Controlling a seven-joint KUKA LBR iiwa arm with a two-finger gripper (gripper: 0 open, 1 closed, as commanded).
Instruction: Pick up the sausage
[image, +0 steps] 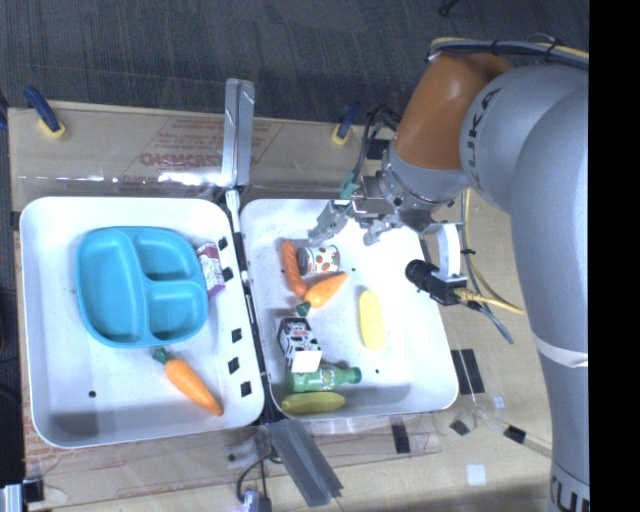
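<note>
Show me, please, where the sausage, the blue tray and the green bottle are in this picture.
sausage (291, 267): camera view, middle of its reddish body, right bin.
blue tray (100, 300): camera view, its left rim, left bin.
green bottle (322, 379): camera view, middle of its body, lying flat.

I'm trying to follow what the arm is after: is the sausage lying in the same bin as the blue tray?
No: the sausage lies in the right bin beside a small can, while the blue tray sits in the left bin.
</note>
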